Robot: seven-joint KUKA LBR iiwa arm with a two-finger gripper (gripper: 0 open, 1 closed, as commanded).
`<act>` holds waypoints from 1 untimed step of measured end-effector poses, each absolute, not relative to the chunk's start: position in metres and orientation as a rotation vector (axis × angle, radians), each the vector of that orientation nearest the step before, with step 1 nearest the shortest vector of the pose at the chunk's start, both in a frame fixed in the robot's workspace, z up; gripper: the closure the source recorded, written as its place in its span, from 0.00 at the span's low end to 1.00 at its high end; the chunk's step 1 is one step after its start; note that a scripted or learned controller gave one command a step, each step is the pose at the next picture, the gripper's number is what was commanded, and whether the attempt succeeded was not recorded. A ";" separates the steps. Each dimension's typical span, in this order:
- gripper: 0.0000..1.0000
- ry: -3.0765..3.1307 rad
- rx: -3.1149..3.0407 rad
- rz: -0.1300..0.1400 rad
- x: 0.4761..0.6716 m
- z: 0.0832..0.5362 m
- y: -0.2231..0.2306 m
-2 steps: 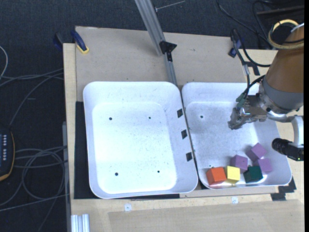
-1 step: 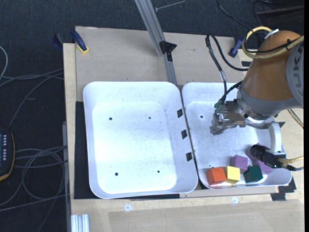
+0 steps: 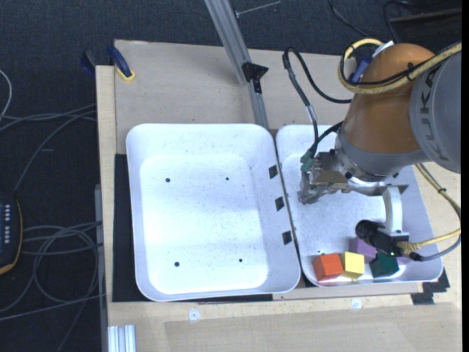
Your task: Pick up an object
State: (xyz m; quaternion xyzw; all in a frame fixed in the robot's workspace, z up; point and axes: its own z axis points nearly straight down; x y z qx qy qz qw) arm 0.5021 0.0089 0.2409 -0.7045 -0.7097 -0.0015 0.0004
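My gripper hangs over the left part of the right bin, close to the divider between the bins. Its fingers point down and I see nothing between them. Near the right bin's front edge lie an orange block, a yellow block, a green block and a purple piece behind them. They sit well to the front right of the gripper, apart from it. The arm's orange band covers the back of the right bin.
The left bin sits beside the right one, with small black clips along the shared rim. A metal post slants up from the bench behind the bins. Cables loop over the arm and the floor at left.
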 end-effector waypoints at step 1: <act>1.00 -2.230 -2.210 -0.005 0.495 0.246 0.072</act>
